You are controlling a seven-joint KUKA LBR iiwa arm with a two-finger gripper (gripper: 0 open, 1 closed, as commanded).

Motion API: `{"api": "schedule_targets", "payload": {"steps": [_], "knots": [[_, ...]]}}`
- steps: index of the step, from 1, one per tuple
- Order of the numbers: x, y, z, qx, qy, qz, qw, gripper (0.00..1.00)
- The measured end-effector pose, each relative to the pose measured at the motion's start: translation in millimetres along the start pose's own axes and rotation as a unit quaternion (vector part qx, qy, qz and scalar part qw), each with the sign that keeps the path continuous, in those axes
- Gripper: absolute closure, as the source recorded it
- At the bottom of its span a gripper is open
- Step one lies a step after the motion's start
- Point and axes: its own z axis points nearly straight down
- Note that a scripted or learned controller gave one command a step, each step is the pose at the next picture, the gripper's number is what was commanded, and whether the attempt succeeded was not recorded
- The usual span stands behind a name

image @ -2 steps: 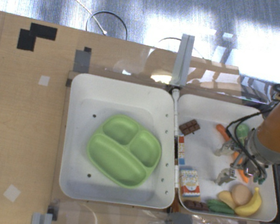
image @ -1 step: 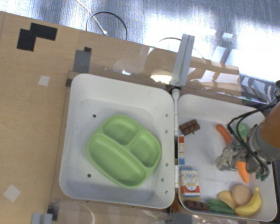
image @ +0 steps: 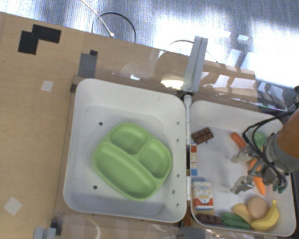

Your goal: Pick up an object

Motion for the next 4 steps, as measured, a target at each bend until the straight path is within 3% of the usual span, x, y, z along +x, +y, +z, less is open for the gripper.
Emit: {"api": "schedule_targets", "payload": {"steps": [1, 2, 3, 4], "knots": [[-33, 29, 16, -0.001, 0.009, 0.042, 0.9991, 0.0], [5, 8, 14, -0.001, 0.008, 0.055, 0.9985, 0.0], [-49, 36, 17, -0.001, 0.008, 0.09, 0.9959, 0.0], [-54, -9, 17, -0.001, 0.009, -0.032, 0.9994, 0.0]]}}
